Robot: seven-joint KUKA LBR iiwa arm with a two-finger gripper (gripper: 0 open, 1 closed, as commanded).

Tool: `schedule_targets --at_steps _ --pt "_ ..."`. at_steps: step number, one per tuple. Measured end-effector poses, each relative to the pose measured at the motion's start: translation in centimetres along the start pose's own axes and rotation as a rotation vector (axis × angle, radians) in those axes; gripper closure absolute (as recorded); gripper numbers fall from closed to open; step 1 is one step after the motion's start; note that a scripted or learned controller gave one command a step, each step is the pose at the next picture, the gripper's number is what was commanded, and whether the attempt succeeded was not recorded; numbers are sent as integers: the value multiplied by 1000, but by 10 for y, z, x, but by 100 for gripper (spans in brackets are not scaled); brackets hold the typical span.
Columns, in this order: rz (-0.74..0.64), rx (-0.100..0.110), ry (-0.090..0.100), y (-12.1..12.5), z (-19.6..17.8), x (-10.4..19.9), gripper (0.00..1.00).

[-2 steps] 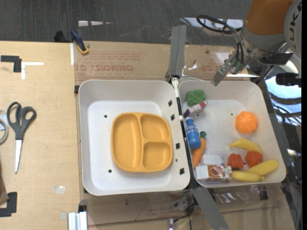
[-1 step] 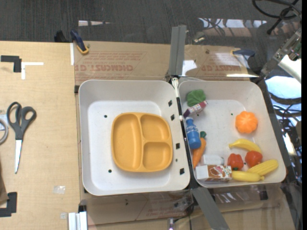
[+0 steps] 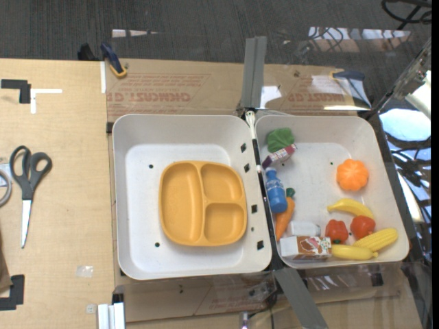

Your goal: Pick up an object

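Claw (image 3: 417, 81) faintly at far right; wooden bench (image 3: 65, 204), dark floor (image 3: 206, 5).

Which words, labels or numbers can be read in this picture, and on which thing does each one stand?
"CHEMICAL GR...": red print, seen reversed, on the cardboard sheet behind the left bin; the rest is too blurred to read.
Red print on the cardboard behind the right bin: too blurred.
Label on the small carton: too small.
Label on the blue bottle: too small.

Scissors (image 3: 27, 184) lie on the bench (image 3: 62, 115), perhaps beside tape.
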State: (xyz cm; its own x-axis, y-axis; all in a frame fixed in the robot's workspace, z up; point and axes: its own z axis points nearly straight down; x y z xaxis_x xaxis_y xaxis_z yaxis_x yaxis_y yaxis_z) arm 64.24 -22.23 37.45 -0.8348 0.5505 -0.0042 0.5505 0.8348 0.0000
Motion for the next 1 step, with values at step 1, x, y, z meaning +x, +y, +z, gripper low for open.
schedule_targets --at_steps 1 --pt "-509 -2 -2 5 -61 -6 100"
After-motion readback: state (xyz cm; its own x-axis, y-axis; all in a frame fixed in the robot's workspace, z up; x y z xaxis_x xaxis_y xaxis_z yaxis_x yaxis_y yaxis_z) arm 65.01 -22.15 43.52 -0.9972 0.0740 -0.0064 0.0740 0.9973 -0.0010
